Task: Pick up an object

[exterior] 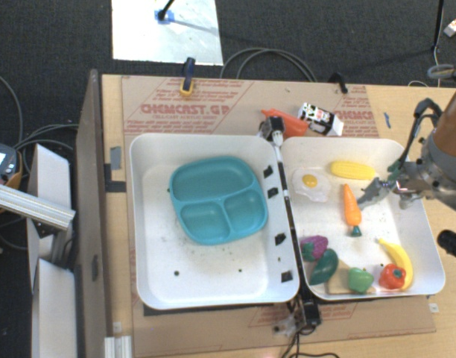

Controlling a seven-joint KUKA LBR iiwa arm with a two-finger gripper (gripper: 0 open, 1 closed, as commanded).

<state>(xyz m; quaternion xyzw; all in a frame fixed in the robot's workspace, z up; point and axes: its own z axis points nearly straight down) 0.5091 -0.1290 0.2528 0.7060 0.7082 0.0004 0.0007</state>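
Note:
The right bin (431, 263) holds toy foods: a yellow corn cob (353, 171), a fried egg (311, 180), an orange carrot (352, 207), a banana (399, 258), a red tomato (392, 276), a green pepper (360, 279), a purple piece (314, 246) and a dark green piece (325, 265). My gripper (388, 193) hangs over the right bin's upper right part, just right of the carrot and below the corn. Its fingers are spread open and nothing sits between them. The grey arm reaches in from the right edge.
A teal divided plate (217, 200) lies in the left bin (150, 230). Black clips run along the divider between the bins. Behind the bins on the cardboard sheet lie an orange tool (282, 121) and a small white and black object (319, 118). Cables trail off the bench's back.

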